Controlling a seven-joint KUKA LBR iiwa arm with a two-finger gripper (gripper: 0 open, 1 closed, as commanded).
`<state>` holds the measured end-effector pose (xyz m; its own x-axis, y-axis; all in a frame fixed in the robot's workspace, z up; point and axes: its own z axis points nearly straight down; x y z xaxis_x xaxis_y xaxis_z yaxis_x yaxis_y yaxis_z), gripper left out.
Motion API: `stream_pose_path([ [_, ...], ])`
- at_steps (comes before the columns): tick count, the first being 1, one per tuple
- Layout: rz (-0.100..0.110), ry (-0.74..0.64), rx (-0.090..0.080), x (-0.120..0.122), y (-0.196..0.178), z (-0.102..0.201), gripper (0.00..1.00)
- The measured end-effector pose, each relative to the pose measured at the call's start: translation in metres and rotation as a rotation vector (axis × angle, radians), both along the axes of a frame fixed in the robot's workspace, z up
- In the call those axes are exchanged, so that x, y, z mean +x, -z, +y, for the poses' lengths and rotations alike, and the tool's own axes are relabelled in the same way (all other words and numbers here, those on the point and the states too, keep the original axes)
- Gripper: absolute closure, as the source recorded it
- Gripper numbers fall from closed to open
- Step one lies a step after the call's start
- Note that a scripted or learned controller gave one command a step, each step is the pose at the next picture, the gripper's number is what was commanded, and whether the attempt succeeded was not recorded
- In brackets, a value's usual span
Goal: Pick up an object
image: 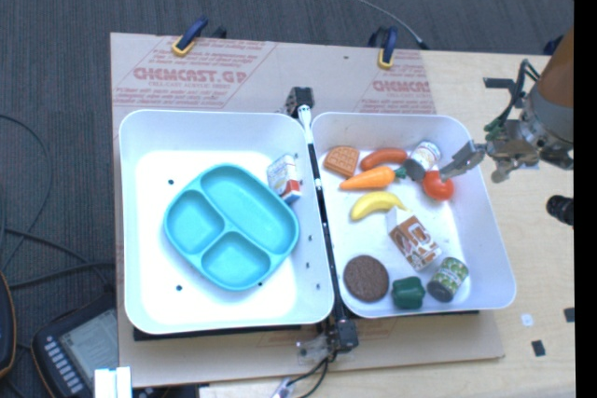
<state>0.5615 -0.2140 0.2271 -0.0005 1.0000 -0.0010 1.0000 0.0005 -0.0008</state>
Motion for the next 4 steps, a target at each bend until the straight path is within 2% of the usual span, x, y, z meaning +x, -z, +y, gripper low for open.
stream_pose_path([
  [1,-0.002,-0.001,0.001,-0.006,0.132,0.011,0.0],
  [2,-0.009,-0.001,-0.001,-0.004,0.139,0.086,0.0],
  [3,-0.011,0.0,-0.002,-0.003,0.128,0.086,1.0],
  [4,-0.008,-0.001,0.001,0.043,0.138,0.035,1.0],
])
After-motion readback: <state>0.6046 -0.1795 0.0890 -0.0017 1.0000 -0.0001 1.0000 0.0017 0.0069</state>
